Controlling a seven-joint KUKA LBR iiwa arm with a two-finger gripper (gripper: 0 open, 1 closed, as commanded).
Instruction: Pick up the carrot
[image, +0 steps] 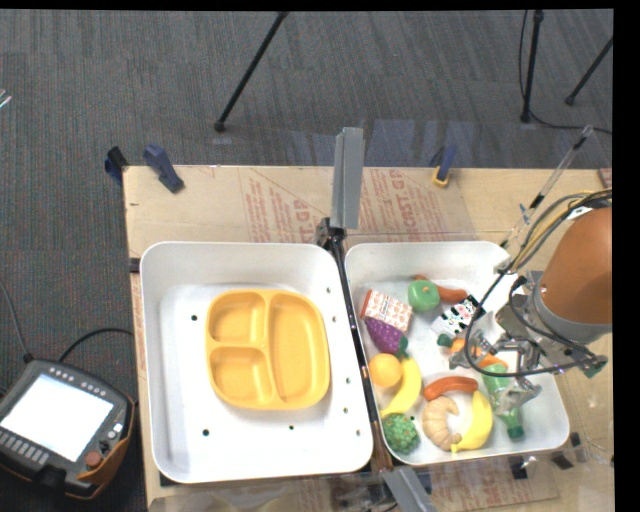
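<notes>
In the right bin (545, 425), a small orange piece with a green tip, which looks like the carrot (462, 348), lies near the middle right. My gripper (488, 356) is low over the bin and sits right against that piece's right end, partly covering it. The grey wrist with its orange band (585, 270) hangs above it at the bin's right side. I cannot make out whether the carrot is held.
Crowded around it are a cow-patterned toy (456, 318), a red sausage (450, 385), a croissant (440, 420), two bananas (478, 422), a green bottle (500, 392), a green apple (423, 295) with an orange-red piece (453, 294) behind it, and broccoli (400, 432). The left bin (170, 300) holds a yellow divided plate (268, 348).
</notes>
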